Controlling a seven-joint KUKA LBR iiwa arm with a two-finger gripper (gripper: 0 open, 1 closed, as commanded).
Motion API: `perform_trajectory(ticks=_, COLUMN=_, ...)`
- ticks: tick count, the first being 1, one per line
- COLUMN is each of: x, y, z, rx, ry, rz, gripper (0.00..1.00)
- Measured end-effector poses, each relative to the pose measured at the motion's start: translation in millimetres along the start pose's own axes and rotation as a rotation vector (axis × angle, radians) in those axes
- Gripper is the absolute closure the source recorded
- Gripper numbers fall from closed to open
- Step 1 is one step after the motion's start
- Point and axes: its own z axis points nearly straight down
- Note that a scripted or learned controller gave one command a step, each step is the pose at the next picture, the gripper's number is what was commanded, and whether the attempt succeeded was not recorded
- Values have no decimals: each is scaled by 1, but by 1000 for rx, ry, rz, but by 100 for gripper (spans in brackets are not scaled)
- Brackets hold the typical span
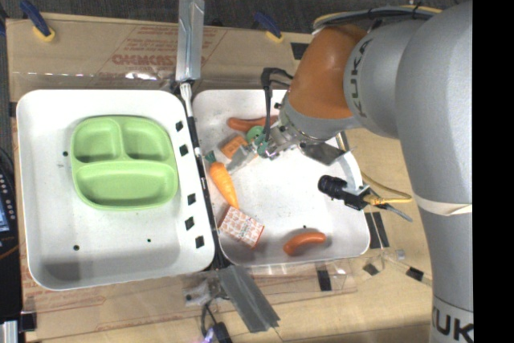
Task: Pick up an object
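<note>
The grey arm (pixel 418 92) fills the right side, its orange band (pixel 325 80) bending down over the right bin (pixel 353 241). Beneath everything lies the counter (pixel 104 40), covered in brown cardboard. Two white bins sit on it side by side, the left bin (pixel 40 253) touching the right one along a taped seam.

In the left bin rests a green divided plate (pixel 124 161), three compartments, lying flat toward the far side.

Over to the right bin: the tool (pixel 265 142) hangs low at the far-left part of it, and I cannot tell whether it is released or clenched, as the wrist hides it. Right beside it lies an orange sausage (pixel 241 124) against the far wall, and a small orange block (pixel 234 146) just left of the tool. A carrot (pixel 223 182) lies near the dividing wall, pointing toward the near side. Closer still sits a small patterned box (pixel 242 227), tilted. A second sausage (pixel 305 241) lies by the near wall, well apart from the tool. A black fitting (pixel 341 190) juts over the right rim.
</note>
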Motion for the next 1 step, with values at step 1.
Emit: perform_trajectory(ticks=1, x=-22, y=18, z=51, rx=1, ry=0, rz=401, gripper=0)
